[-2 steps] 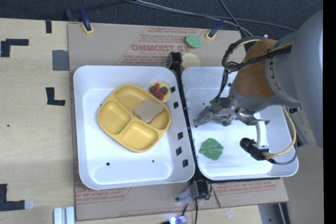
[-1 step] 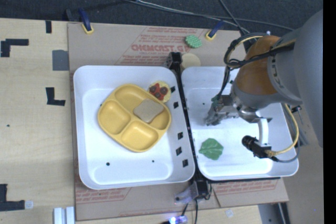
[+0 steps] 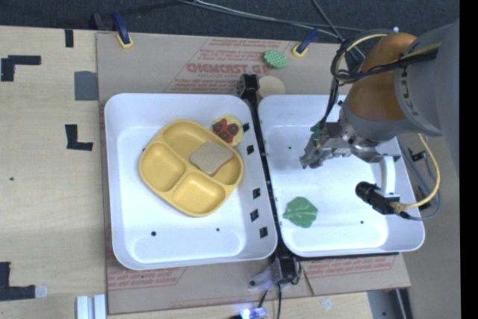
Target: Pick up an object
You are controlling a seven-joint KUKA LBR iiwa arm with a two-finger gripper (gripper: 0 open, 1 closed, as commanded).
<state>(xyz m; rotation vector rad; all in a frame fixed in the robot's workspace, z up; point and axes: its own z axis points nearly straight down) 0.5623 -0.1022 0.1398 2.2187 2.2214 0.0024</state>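
Right now the arm hangs over the right bin; left bin holds a yellow divided tray; gripper low, can't tell its state; green leaf lies apart, nearer the front.

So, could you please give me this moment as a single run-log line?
gripper: over right bin, nothing seen held | green leaf: right bin, near front | yellow tray: left bin, brown slice on it
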